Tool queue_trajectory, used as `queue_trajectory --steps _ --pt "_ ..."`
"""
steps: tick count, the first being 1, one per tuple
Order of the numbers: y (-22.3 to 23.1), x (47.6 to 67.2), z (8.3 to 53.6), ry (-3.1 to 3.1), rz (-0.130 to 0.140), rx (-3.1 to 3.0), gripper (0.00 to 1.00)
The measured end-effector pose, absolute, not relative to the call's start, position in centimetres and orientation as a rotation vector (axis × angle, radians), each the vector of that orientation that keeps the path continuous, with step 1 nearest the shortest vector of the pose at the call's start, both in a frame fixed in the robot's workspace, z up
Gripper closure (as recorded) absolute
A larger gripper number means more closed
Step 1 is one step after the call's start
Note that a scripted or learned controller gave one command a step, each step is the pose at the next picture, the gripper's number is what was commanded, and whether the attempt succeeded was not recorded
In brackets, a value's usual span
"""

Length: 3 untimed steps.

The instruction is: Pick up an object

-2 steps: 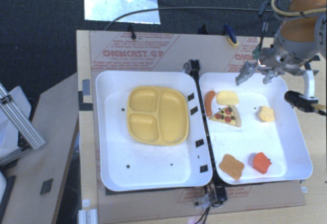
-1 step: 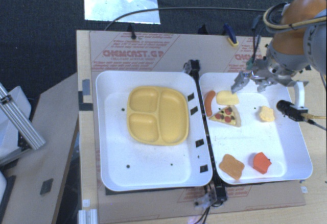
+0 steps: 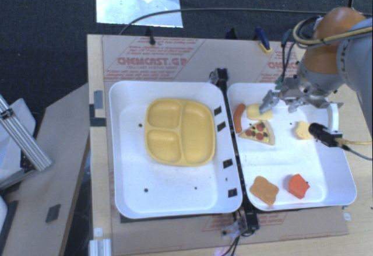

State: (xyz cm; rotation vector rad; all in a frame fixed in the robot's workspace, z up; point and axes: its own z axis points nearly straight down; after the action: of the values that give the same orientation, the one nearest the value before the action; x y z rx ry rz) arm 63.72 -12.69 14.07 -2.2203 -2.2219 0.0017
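In the right bin (image 3: pixel 338 158) lie several toy foods. A red-orange sausage (image 3: pixel 239 118) and a pale yellow piece (image 3: pixel 256 112) sit at its far left, with a pizza slice (image 3: pixel 258 132) just in front of them. A yellow chunk (image 3: pixel 302 130) lies right of centre. An orange toast-like piece (image 3: pixel 264 189) and a red block (image 3: pixel 298 185) rest near the front wall. My gripper (image 3: pixel 282 102) hangs over the bin's far part, just right of the pale yellow piece. It is open, and nothing shows between its fingers.
The left bin (image 3: pixel 125 150) holds a yellow divided plate (image 3: pixel 178 131). A black clip-studded divider (image 3: pixel 228 132) runs between the two bins. The arm reaches in from the upper right over the bench's far corner.
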Motion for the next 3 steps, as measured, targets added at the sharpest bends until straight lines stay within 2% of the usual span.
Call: queue_trajectory --steps 1,3 --pt "-12.7 63.9 15.5 -2.227 -0.005 -2.223 1.00" --pt "-12.1 64.6 24.5 -2.231 -0.006 -2.220 1.00"
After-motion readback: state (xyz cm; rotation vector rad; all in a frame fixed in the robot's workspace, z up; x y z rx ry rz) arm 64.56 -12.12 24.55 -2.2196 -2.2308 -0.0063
